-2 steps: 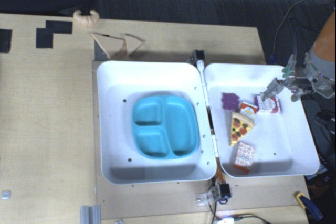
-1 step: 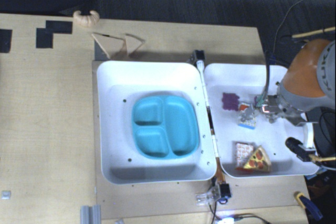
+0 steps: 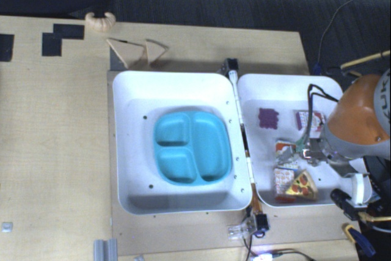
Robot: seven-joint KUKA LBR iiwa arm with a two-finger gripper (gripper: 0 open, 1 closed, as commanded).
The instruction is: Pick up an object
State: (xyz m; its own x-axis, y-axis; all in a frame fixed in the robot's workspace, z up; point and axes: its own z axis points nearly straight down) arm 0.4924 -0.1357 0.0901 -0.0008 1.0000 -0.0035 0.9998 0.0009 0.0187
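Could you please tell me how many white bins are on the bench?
2: the left bin holds a blue divided tray; the right bin holds small items, partly hidden by the arm.

The left bin [image 3: 131, 131] holds 1 divided tray [image 3: 192, 147]. The right bin [image 3: 259, 91] holds several small objects [image 3: 293, 183], the gripper [image 3: 299, 154] among them.

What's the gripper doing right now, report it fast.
Gripper: down in the right bin among the small objects; open, closed or holding anything cannot be told.
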